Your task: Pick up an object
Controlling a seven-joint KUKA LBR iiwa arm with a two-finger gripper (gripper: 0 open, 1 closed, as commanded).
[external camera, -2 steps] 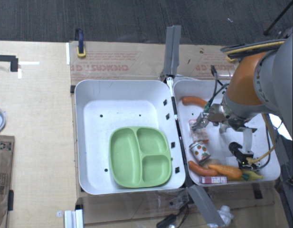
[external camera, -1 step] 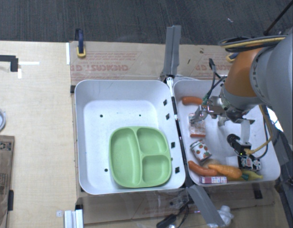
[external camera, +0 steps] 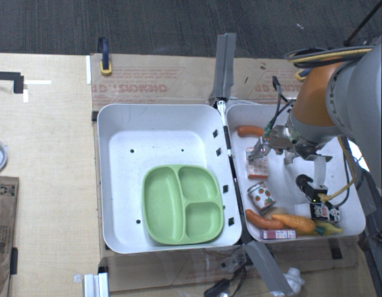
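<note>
My gripper point(external camera: 264, 146) hangs low in the upper left part of the right bin point(external camera: 355, 193). It is just above a small clear packet with red print point(external camera: 257, 166) and just below an orange-red sausage point(external camera: 249, 130) lying near the bin's back wall. Nothing can be seen held in it. Lower down lie a small can with a strawberry print point(external camera: 262, 196), a second red sausage point(external camera: 264, 221), a carrot point(external camera: 294, 221), a pink bar point(external camera: 279, 234) and a yellow-green piece point(external camera: 327, 228) along the front wall.
The left bin point(external camera: 116, 166) holds a green divided plate point(external camera: 183, 204) in its front half. A grey post point(external camera: 225, 67) rises behind the wall shared by the two bins. The arm's grey and orange body point(external camera: 339, 98) overhangs the right bin's back right.
</note>
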